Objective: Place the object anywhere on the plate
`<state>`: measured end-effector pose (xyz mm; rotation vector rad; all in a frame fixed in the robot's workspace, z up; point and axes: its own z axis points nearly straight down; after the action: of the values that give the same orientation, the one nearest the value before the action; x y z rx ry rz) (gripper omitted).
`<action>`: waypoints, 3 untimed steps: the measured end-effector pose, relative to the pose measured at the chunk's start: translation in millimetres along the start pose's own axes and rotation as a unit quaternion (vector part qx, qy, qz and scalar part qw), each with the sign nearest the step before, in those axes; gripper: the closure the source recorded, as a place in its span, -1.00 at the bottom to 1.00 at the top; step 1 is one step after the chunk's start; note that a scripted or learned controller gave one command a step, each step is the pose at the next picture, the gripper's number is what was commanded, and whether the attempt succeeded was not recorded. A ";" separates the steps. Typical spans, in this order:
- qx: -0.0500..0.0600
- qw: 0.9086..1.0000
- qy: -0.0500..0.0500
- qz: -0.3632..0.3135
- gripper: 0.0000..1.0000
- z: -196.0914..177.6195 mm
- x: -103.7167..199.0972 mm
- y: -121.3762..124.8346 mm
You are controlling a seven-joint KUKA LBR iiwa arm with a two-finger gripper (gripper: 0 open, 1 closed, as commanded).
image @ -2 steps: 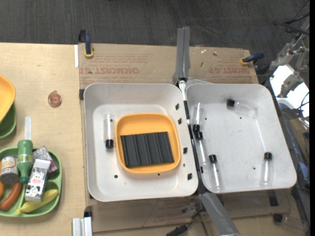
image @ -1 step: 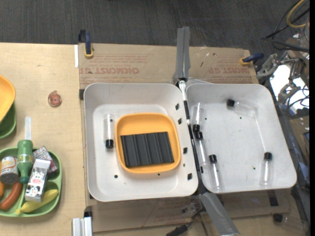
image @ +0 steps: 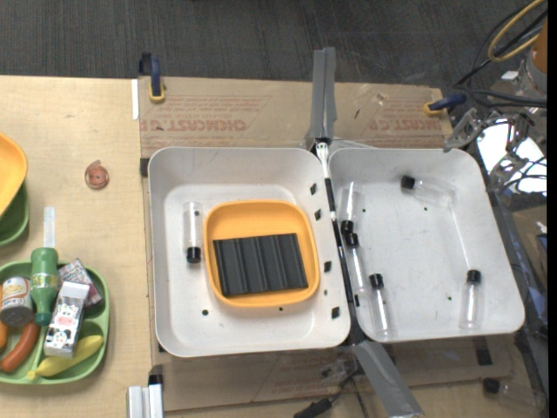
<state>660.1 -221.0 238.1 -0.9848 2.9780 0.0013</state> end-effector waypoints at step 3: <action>0.000 0.925 -0.001 -0.379 -1.00 -1.7 -0.3 0.3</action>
<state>660.1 -220.6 239.8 -2.0395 2.3815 0.0001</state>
